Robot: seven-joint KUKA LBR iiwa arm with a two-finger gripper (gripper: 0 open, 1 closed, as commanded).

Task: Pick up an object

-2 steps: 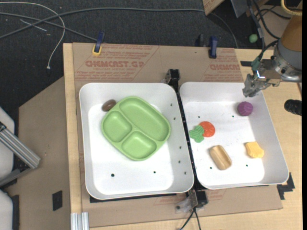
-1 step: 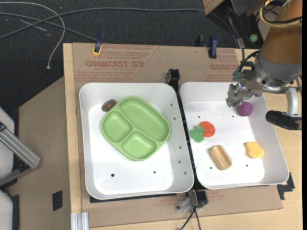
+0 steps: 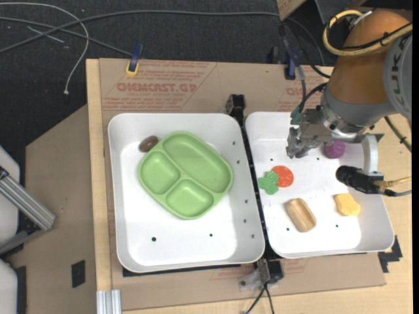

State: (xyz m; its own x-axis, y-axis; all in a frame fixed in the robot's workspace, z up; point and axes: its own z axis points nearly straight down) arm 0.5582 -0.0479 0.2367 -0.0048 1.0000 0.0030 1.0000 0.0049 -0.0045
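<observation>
Two bins sit on the table (image 3: 98,175): the left bin (image 3: 124,195) holds a green tray (image 3: 186,174) and a small brown piece (image 3: 148,143); the right bin (image 3: 327,237) holds a tan roll (image 3: 300,214), a red-green toy (image 3: 275,178), a yellow piece (image 3: 347,205) and a purple one (image 3: 335,150). All look light, rigid plastic, probably slick. The roll seems easiest, pinched across its middle. The end effector (image 3: 298,150) hangs above the toy; I cannot tell its spread.

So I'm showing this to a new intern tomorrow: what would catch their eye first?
Probably the green divided plate filling much of the left bin, with a small brown object at its upper left edge. Then the arm's orange band and the gripper over the right bin, above the red and green toy.
</observation>
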